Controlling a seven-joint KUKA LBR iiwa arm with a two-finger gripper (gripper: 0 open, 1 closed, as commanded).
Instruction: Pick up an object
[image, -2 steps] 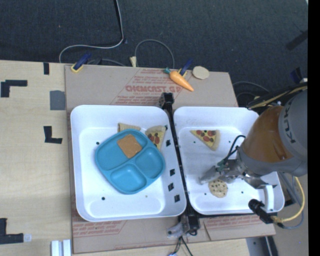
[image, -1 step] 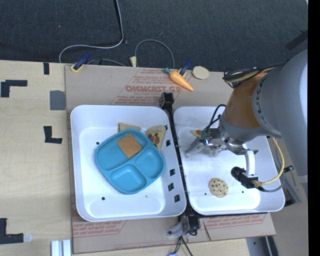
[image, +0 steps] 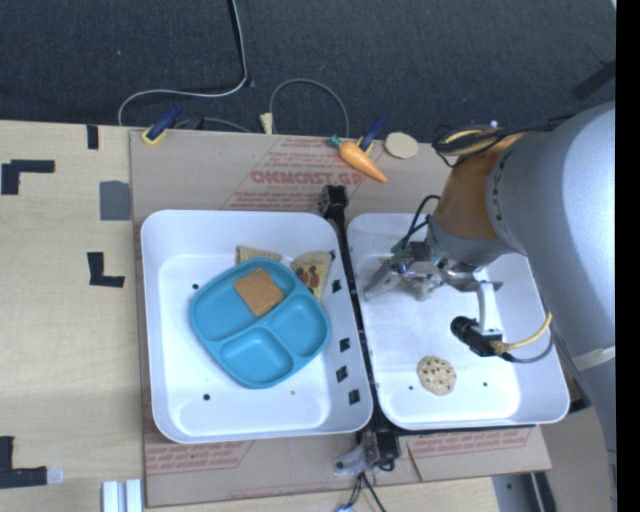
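Note:
My gripper (image: 400, 285) hangs low over the back left part of the right bin (image: 520, 405). Its two metal fingers (image: 376, 284) are spread, so it is open, with only bare bin floor between them. A round speckled cookie (image: 436, 375) lies on the floor of that bin, toward the front and well apart from the gripper. In the left bin (image: 170, 400) sits a blue divided plate (image: 262, 328) with a brown square cracker (image: 260, 292) in its rear compartment. Yellowish wedge pieces (image: 314, 270) stick out from behind the plate.
A toy carrot (image: 362, 162) and a small beige disc (image: 402, 146) lie on the cardboard behind the bins. A black divider (image: 348, 300) runs between the two bins. The grey arm with its orange band (image: 470, 200) covers the right bin's back right corner. Cables loop at the back.

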